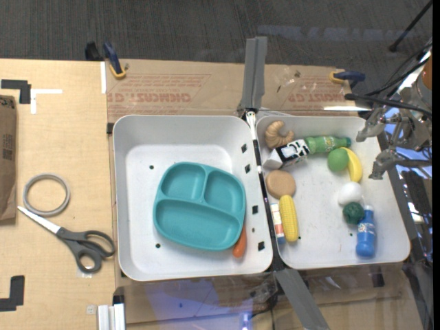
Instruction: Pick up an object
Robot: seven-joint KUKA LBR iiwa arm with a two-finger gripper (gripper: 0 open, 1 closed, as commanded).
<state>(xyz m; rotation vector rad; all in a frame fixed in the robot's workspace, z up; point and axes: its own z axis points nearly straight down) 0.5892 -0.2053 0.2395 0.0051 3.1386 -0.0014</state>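
The wooden surface [62, 122] carries scissors [72, 238] with grey handles at the left, and a tape roll [46, 193] lies just above them. A brown paper bag [7, 157] sits at the left edge. Cardboard [179, 91] lies behind the bins, held by two clamps [115, 60] [347, 78]. Dark carpet [206, 12] runs along the top.

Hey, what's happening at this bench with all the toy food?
A robot arm is set to pick something out of the right bin, which holds toy items such as a corn cob, a green ball, a banana and a blue bottle. Its gripper sits at that bin's right rim with nothing between its fingers. The left bin holds a teal divided plate with a carrot beside it.
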